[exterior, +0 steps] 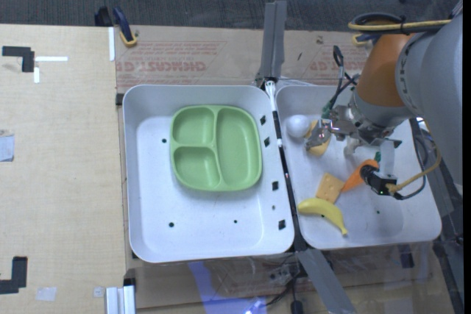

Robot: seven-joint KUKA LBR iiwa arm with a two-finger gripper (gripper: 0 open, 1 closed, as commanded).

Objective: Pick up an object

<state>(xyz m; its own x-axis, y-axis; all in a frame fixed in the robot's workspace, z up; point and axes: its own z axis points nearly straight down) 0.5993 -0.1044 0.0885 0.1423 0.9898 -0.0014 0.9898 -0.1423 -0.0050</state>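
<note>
The grey arm (430, 62) with its orange band (383, 73) comes in from the right and hangs over the right white bin (397, 228). Its pincer (335, 130) is low at the far left part of this bin, and I cannot tell if it is wide or narrow. Just beside the pincer lies a yellowish brown object (319, 140), and a white ball (296, 126) lies next to that, near the wall between the two bins. Nearer the front of the right bin are a banana (325, 212), a tan wedge (330, 188) touching it, and a small orange piece (355, 178) beside the wedge. The left white bin (147, 224) holds a green divided plate (216, 148). Both bins stand on the desk (59, 180).
</note>
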